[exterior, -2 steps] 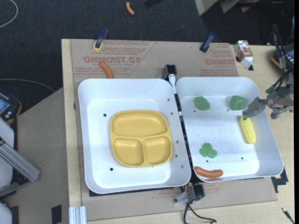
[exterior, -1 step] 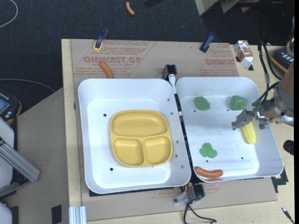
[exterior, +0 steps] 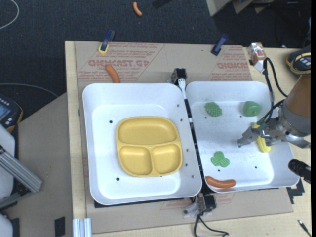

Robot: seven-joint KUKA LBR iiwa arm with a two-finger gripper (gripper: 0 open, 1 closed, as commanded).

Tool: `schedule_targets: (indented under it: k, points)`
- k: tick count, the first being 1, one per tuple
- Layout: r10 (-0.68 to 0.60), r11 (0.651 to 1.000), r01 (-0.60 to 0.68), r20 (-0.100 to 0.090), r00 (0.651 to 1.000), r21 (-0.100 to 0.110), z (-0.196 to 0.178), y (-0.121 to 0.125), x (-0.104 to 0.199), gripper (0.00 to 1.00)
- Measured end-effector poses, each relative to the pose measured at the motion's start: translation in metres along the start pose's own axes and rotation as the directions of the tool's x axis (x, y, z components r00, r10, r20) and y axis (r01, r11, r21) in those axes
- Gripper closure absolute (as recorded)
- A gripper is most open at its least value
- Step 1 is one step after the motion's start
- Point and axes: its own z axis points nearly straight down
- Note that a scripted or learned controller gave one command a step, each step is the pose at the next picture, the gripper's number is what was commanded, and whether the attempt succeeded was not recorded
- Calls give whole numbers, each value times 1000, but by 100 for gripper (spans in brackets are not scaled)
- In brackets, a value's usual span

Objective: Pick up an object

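Glossy sausage lies near knobbly green pieces (plastic-looking); end effector grip state indiscernible

Both bins, the left bin and the right bin, look like smooth white plastic with a faint sheen. The yellow tray is smooth plastic, softly glossy. The board under them looks like matt brown cardboard with red print. The sausage at the right bin's near edge is shiny; the three green pieces look bumpy and matt.
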Motion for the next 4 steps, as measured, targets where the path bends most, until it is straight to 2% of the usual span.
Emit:
schedule_targets:
  k: [1,2,3,4]
  points:
    - [1,1000,-1,1,1000,-2,47,1,-8,0]
    - [0,1000,0,1,1000,-2,74,0,-7,0]
    - [1,1000,-1,3,1000,-8,62,1,-8,100]
    - [1,1000,-1,7,1000,-13,10,-7,-14,100]
